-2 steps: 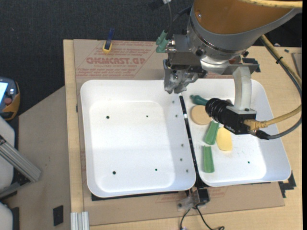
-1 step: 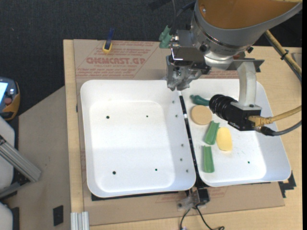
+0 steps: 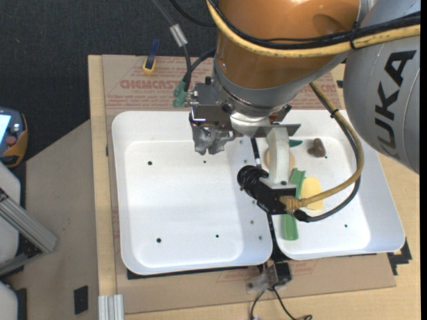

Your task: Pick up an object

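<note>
My gripper [image 3: 205, 144] hangs over the back right corner of the left bin [image 3: 173, 199], close to the wall between the two bins. No object shows at its tip. The right bin [image 3: 350, 229] holds a small brown lump [image 3: 317, 148] at the back, a yellow piece [image 3: 313, 195] in the middle and a long green piece [image 3: 290, 224] lying beside it toward the front. A tan round thing [image 3: 271, 157] sits partly hidden behind the wrist bracket. The arm's orange band covers the back of the right bin.
Both bins rest on a cardboard sheet [image 3: 133, 72] printed with red letters. A small blue and yellow item [image 3: 151, 55] lies on the cardboard behind the left bin. Cables hang from the arm across the right bin.
</note>
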### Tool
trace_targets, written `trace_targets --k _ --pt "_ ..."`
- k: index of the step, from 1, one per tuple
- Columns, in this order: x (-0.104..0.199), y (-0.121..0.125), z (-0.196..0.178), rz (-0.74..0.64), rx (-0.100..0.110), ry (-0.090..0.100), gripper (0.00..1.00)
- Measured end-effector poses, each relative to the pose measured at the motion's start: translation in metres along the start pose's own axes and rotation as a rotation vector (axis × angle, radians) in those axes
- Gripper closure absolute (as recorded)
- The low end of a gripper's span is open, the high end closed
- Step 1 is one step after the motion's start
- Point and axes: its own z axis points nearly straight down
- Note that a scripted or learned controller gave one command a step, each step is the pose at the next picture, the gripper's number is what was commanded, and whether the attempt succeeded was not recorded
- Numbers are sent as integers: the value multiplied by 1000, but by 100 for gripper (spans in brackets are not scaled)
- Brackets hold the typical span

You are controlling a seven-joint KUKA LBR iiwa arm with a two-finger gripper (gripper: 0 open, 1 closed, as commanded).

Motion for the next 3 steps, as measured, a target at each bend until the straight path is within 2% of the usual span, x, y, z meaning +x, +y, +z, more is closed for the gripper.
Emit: trace_targets --k 1,2,3 --pt "-37 1 84 9 1 -1 100" --pt "-100 7 -26 11 -23 5 100" --pt "-55 0 -45 1 -14 5 100"
